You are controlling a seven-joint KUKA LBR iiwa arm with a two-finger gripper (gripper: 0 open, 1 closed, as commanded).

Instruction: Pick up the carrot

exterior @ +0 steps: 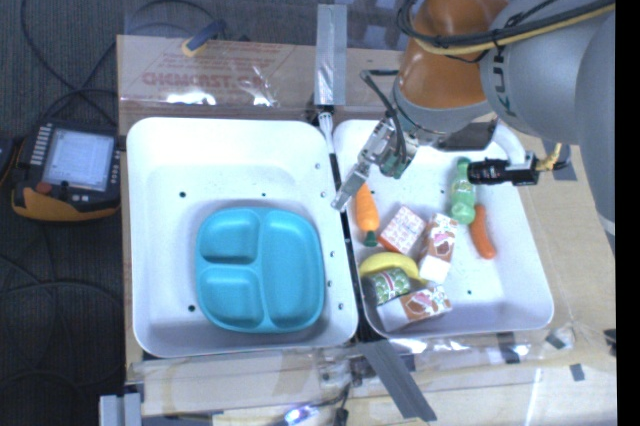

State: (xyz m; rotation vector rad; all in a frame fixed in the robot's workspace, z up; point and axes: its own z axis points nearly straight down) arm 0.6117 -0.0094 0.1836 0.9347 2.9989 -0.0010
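Grey arm [560, 64] and its orange band [450, 24] sit highest, closest to the lens, and they cover the right bin's far corner. Below them the gripper [352, 186] slants down toward the divider between the bins; its fingers look close together with nothing between them, though they are small and blurred. Just right of the fingertips lies the carrot [366, 210], apart from them, its green end pointing toward the near side. Beside it sit a red-and-white box [401, 229], a carton [439, 249], a banana [388, 264], a dark can [385, 287] and a packet [426, 303]. Farther right are a green bottle [462, 196] and a second orange piece [482, 231]. A blue tray [260, 269] fills the left bin [170, 174]. The right bin [520, 304] has tape along its near edge.
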